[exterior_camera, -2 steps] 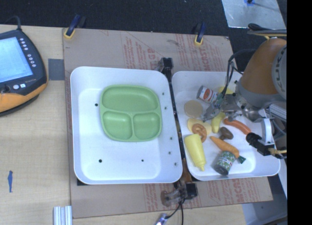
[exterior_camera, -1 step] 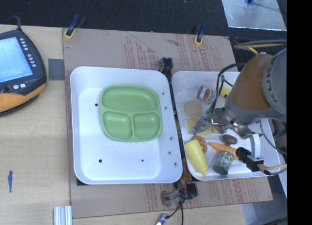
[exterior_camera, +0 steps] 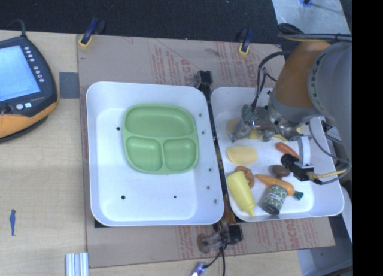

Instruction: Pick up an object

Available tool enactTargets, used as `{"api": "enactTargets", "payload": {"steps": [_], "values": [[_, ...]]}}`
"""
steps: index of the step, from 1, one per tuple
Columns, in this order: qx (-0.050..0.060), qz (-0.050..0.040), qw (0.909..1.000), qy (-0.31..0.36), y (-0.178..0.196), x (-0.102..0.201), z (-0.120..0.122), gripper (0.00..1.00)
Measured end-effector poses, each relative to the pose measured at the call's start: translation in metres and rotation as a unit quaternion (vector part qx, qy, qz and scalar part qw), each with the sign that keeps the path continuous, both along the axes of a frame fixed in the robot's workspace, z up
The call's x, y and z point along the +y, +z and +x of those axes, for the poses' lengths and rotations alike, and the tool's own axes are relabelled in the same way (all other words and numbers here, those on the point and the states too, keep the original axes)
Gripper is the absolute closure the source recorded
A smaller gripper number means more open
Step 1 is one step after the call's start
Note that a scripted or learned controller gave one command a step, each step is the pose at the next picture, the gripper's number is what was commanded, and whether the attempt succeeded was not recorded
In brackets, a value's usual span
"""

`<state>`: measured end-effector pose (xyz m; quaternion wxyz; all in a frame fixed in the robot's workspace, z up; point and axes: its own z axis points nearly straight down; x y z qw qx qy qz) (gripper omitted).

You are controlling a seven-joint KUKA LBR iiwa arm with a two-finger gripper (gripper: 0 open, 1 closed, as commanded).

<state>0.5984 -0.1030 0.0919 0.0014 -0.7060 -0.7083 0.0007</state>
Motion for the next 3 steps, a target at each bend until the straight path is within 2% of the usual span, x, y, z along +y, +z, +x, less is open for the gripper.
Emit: {"api": "enactTargets", "payload": {"steps": [1,2,3], "values": [[0.007,0.0005,1.0000,-0.001,-0.002,-0.028,0.055,0.00],[-0.001,-0.0009,1.0000,0.000,0.090,-0.064,0.058,0.00],[-0.001,0.0017,1.0000,0.001,0.010,-0.084,0.013,0.00]]}}
